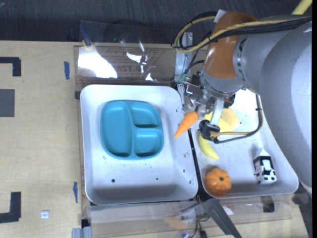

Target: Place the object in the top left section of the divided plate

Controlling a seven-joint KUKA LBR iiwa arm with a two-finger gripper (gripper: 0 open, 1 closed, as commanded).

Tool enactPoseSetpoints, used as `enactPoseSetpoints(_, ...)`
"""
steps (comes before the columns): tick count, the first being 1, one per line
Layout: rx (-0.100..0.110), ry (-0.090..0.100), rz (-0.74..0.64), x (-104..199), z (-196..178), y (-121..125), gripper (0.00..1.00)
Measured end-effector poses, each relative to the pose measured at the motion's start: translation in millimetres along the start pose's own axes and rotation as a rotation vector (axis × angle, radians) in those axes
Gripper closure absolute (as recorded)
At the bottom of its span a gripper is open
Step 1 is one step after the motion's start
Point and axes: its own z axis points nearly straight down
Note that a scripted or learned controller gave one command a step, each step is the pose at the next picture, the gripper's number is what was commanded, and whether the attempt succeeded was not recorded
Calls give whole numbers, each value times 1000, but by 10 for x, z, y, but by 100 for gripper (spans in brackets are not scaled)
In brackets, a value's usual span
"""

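while the gripper pinches the carrot's thick end between its fingers, the carrot hangs over the bin wall just right of the blue divided plate.

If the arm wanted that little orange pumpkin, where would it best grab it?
Probably from straight above, fingers closing across the pumpkin's round body on opposite sides. It sits upright with its stem on top, near the right bin's front wall, so a side approach looks cramped.
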Motion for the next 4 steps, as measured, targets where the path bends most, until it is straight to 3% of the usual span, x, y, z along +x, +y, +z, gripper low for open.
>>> enactPoseSetpoints(1, -7, 1, 45, 273, -496, 540, 100)
enactPoseSetpoints(2, 2, -2, -430, 412, 17, 50, 100)
enactPoseSetpoints(3, 1, -1, -541, 937, 285, -595, 100)
enactPoseSetpoints(4, -23, 7, -409, 1344, 678, -293, 100)
